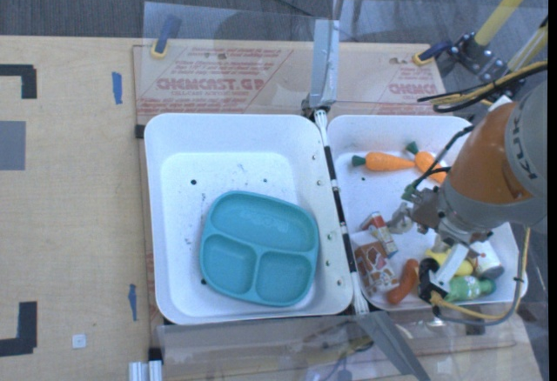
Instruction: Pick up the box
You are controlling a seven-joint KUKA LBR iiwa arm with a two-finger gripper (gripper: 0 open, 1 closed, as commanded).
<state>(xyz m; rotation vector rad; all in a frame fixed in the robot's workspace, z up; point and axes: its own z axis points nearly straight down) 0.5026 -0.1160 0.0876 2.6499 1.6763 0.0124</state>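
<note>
I'm down in the right bin (348, 137) w/ my gripper (406, 218) low over the clutter; can't tell if my jaws are apart or closed, the wrist hides too much. The box (376, 264), red and brown w/ print too small to read, lies just below and a bit left of my tips, near the wall between the bins, not between my fingers. A smaller red-white carton (379, 224) sits right beside my tips, left side. 2 carrots (389, 163) above me, one whole, one half behind my arm. 1 orange-red pepper (403, 282) below, touching the box's lower right. 1 green-yellow toy cluster (461, 277) lower right, under my wrist. Far left, 1 teal tray (258, 247), 3 compartments, in the left bin (165, 162). The plastic sheet (218, 75) beyond reads "CHEMCAST GP", mirrored.
</note>
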